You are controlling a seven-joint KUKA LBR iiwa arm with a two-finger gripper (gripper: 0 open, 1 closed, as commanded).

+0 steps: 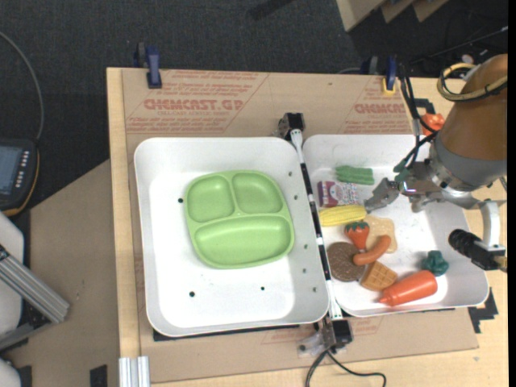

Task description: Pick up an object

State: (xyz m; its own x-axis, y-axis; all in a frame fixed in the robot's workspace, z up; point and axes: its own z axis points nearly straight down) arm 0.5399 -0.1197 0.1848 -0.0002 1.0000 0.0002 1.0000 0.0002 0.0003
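Left bin (161, 297): holds a green divided plate (239, 218), well apart from the arm.
Right bin (463, 293): holds the toy food, crowded toward its left wall.
Corn cob (342, 214): yellow, lying with its long axis across the bin, left to right; its right end is nearest the fingers.
Purple packet (337, 192): just above the corn, touching or nearly so.
Green piece (355, 174): above the packet, long axis also left to right.
Strawberry (358, 234) and sausage (372, 252): just below the corn, close together.
Brown round cookie (344, 261), waffle piece (377, 276), carrot (411, 289): along the bin's near edge, farther from the tool.
Fingers (379, 197): pointing left toward the corn; I cannot tell whether they stand apart or together, and nothing is seen between them.
Key relation: the corn lies just left and slightly below the fingers, end-on to them.
Judgement: a grasp would likely need a short move left and down, closing across the cob's short width.
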